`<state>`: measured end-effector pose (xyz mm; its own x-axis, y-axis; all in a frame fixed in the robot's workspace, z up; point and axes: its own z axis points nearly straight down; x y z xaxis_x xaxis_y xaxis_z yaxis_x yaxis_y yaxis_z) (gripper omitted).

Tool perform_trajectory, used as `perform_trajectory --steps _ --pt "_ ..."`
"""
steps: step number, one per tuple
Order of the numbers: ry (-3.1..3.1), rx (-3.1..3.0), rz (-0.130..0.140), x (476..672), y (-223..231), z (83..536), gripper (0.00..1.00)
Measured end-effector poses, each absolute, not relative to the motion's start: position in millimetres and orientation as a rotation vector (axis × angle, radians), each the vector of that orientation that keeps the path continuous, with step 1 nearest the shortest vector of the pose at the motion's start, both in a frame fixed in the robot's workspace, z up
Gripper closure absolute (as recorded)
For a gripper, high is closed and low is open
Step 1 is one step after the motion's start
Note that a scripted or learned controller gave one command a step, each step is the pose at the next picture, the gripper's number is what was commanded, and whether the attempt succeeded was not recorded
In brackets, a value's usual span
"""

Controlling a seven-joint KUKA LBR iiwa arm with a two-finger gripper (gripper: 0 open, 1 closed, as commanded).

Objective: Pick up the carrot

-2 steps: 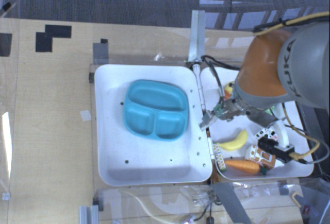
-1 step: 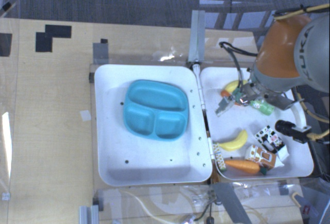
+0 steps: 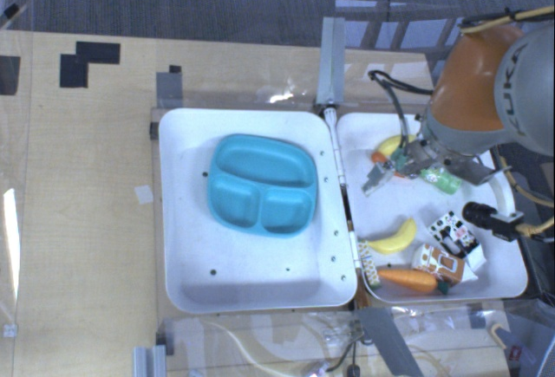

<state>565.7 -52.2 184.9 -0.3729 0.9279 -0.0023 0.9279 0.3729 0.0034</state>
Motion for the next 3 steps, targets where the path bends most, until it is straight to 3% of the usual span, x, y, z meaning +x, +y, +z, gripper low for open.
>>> perform_trajectory --steps 1,2,3 --pt "2.599 1.757 0.003 565.7 -52 185 0.0" --pt "2.587 1.773 0.006 563.1 0 204 0.0" --pt "2.539 1.845 0.003 572.5 -27 185 0.0"
